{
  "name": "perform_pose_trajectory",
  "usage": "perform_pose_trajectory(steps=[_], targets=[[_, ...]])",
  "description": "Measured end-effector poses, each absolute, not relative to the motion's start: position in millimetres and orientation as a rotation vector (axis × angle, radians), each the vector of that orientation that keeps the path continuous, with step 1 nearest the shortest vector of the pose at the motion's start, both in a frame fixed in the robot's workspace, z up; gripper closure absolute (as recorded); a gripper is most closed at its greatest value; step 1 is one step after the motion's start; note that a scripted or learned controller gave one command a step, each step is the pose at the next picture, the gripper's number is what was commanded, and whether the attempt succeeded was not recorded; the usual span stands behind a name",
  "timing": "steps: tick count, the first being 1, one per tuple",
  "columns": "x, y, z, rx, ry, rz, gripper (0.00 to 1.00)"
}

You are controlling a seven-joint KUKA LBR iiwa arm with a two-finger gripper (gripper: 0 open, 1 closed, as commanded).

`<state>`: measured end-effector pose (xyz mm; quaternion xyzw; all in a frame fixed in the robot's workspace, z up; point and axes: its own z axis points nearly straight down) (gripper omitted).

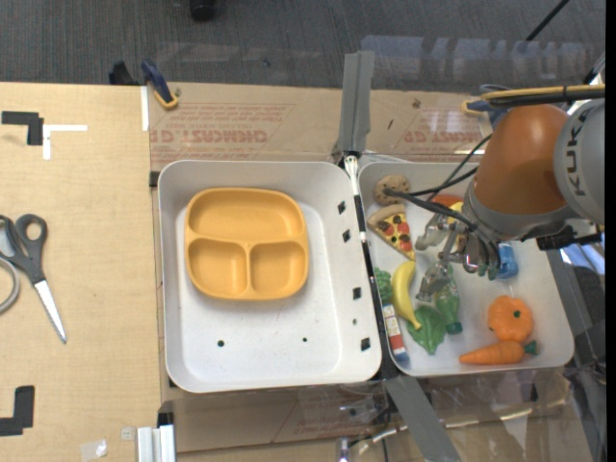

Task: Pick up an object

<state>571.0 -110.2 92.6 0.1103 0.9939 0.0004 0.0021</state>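
Observation:
The right bin [561, 308] holds several toy foods. A yellow banana [404, 292] lies beside a green leafy piece [436, 323]. A pizza slice [393, 227] and a brown cookie [391, 189] sit toward the back. An orange pumpkin [509, 318] and a carrot [493, 354] lie at the front right. My gripper [438, 279] hangs low over the middle of this bin, just above the leafy piece and right of the banana. A blue object [506, 261] lies close to its right side.
A red and white marker [394, 333] lies along the right bin's left wall. The left bin [260, 359] holds a yellow divided plate [247, 242]. Scissors [34, 268] rest on the wooden bench at far left. Cables trail from the wrist over the bin's back.

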Motion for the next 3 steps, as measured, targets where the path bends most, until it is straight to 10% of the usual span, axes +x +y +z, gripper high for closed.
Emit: perform_pose_trajectory(steps=[1, 2, 3], targets=[[508.5, -120.9, 91.7, 0.489, 3.103, 0.001, 0.0], [592.6, -98.9, 93.0, 0.652, 3.068, 0.001, 0.0], [543.8, -149.9, 92.9, 0.433, 3.109, 0.0, 0.0]])
